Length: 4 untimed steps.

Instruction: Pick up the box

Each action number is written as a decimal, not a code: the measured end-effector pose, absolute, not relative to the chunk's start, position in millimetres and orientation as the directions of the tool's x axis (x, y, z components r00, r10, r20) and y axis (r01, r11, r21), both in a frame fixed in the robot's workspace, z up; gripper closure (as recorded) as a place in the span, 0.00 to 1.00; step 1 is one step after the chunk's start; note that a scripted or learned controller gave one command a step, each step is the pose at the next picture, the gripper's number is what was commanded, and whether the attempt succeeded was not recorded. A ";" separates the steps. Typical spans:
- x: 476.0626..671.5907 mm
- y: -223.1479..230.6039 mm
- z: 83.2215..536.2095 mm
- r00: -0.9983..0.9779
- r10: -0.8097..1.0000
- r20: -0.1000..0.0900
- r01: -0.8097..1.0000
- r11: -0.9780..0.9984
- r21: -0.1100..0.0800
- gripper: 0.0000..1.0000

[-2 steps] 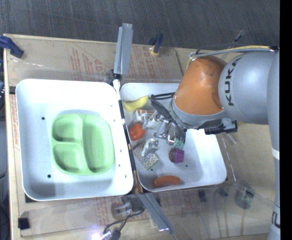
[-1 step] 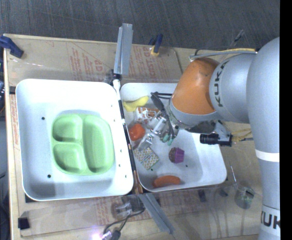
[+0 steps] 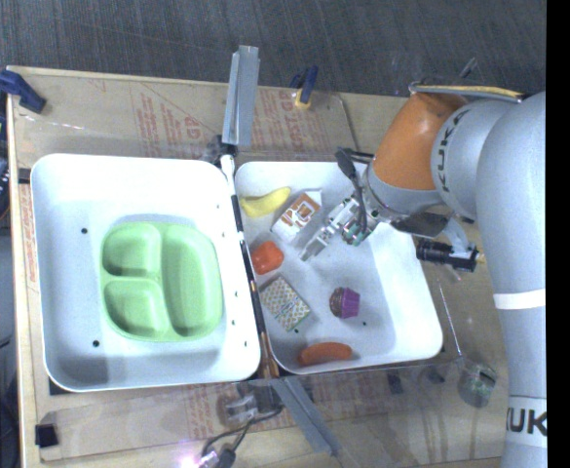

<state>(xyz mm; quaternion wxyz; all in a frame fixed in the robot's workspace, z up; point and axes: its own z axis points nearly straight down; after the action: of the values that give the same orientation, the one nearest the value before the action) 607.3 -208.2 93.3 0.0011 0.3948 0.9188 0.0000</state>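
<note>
A small white and orange box lies in the upper part of the right bin, beside a yellow banana. My gripper hangs low in the same bin, just right of the box and close to its edge; I cannot tell whether it touches it. Nothing shows held in the gripper. A flat box with a speckled pattern lies lower in that bin, well apart from the gripper.
The right bin also holds a red-orange object, a purple cup and an orange sausage-shaped item at the front wall. A green divided tray sits in the left bin. The arm overhangs the right bin's right side.
</note>
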 end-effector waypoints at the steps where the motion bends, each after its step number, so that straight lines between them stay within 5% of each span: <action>1: 642.8 -210.1 94.0 -0.517 0.856 -0.002 0.856 0.517 0.002 0.00; 2: 604.7 -139.8 92.0 -0.507 0.862 0.002 0.862 0.507 -0.001 0.00; 3: 642.2 -163.9 91.5 -0.364 0.931 0.034 0.929 0.365 -0.056 0.00; 4: 647.8 -211.3 84.5 -0.217 0.976 0.016 0.976 0.217 -0.036 0.00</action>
<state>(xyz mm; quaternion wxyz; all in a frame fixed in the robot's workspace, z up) 647.8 -211.3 84.5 -0.0176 0.6256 0.7799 -0.0089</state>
